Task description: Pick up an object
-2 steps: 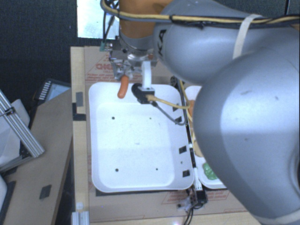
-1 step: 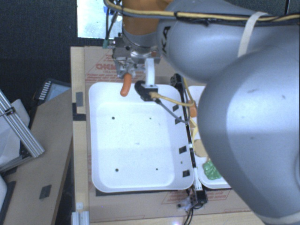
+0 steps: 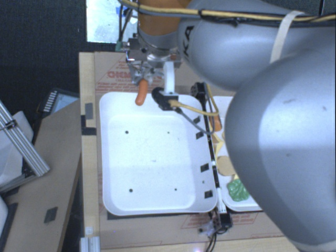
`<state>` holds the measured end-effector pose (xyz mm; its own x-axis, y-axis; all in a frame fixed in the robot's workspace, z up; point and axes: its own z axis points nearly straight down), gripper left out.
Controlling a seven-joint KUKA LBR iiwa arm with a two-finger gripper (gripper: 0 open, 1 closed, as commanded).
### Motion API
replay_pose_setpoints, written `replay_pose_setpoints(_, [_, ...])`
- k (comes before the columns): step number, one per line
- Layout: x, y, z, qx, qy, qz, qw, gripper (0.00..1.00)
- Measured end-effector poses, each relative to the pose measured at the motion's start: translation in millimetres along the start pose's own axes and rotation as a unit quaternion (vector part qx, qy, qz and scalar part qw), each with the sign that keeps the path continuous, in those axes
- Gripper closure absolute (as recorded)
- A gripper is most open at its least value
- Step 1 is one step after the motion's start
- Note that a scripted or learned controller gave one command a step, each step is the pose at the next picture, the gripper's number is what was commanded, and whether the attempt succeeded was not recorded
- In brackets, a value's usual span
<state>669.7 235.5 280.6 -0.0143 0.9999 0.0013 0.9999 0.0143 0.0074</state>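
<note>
While the gripper hangs over the far edge of the left bin, its fingers are closed on an orange sausage-shaped object.

Dark, near-black backdrop across the top, broken by one bright pale rectangle — washed out, too blurred to tell what. Below it, a brown cardboard sheet with red printing covering the bench, running past the far edge and the left edge of the bins. Off the bench's left edge, a tan board lying lower, with a silver aluminium rail slanting across it — a dark ridged item just behind.
</note>
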Motion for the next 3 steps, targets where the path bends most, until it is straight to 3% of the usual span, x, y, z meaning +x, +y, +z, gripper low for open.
replay_pose_setpoints(3, [1, 1, -33, -0.003, -0.001, -0.008, 1.0000, 1.00])
